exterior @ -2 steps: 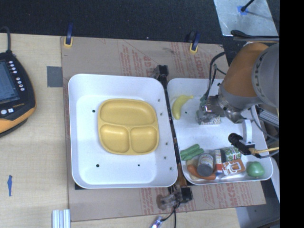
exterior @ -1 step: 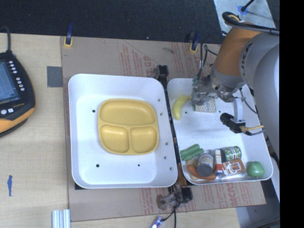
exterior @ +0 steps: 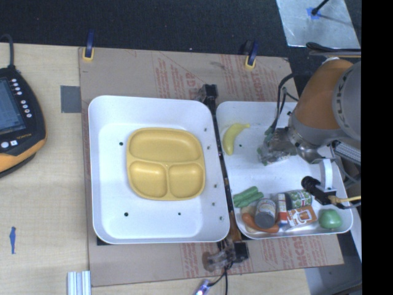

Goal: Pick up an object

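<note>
My gripper (exterior: 272, 151) hangs low over the upper middle of the right bin (exterior: 245, 110), its metal fingers pointing down-left. A yellow banana (exterior: 231, 136) lies to its left, near the bin's left wall, apart from the gripper. Along the bin's front lie green beans (exterior: 247, 196), a carrot (exterior: 252, 220), a grey can (exterior: 266, 212), a small carton (exterior: 298, 209) and a green round fruit (exterior: 330, 219). I see nothing between the fingers.
The left bin (exterior: 107, 165) holds a yellow divided plate (exterior: 166, 163). A teach pendant (exterior: 18, 121) rests on the bench at far left. Clamps (exterior: 89, 47) pin the cardboard sheet at the back edge.
</note>
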